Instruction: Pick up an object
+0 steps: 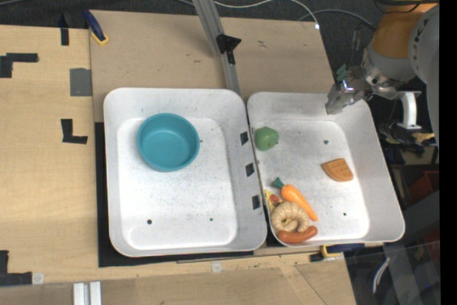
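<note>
In the camera view, the landmark is the right white shallow plastic bin (357, 221). Inside it, near its upper left part, lies a small green round toy fruit (266, 138). Toward its right wall lies a flat orange-brown piece that looks like toy bread (338, 170). At its lower left corner three things are crowded together and touching: an orange toy carrot with a green top (298, 201), a beige ridged toy pastry (288, 215) and a red toy sausage (295, 233) against the rim.

No object is chosen yet, I judge. All of them seem light, hollow plastic, stiff and a little slippery. The green fruit stands alone, so it is the easiest one to take across its middle, though it may roll. The bread piece is thin and lies flat, so it is difficult to pinch. The cluster in the corner leaves little room for fingers.

The two-finger gripper (338, 102) hangs over the upper right corner of the right bin, well apart from every object. It carries nothing; how far it is open I cannot tell. The grey arm (400, 46) comes from beyond the upper right corner of the bin and bends downward at the wrist.

Left of the right bin, the second white bin (121, 225) contains a blue round plastic bowl (168, 142).
</note>
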Motion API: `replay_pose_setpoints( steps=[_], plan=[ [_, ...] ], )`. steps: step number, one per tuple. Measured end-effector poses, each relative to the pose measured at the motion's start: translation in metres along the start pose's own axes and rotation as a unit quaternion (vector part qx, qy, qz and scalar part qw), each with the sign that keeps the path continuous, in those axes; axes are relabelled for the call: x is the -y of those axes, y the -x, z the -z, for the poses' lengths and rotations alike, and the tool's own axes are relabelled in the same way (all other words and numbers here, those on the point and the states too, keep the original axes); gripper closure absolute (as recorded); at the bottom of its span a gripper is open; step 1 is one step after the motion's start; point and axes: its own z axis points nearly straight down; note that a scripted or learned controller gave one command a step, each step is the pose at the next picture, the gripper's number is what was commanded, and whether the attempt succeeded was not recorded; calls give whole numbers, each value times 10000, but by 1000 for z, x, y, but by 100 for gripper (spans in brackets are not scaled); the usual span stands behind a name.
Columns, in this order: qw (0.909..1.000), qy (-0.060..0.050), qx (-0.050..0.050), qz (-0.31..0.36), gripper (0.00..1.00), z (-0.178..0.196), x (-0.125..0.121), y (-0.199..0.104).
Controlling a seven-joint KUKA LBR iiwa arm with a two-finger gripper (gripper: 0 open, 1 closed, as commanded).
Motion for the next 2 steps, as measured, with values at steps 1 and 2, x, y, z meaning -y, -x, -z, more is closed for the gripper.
replay_pose_setpoints(
  steps=[1, 2],
  plan=[
    [10000, 5, 3, 4, 100, 52, -11, 3],
    [10000, 11, 6, 3, 100, 116, -16, 5]
  ],
)
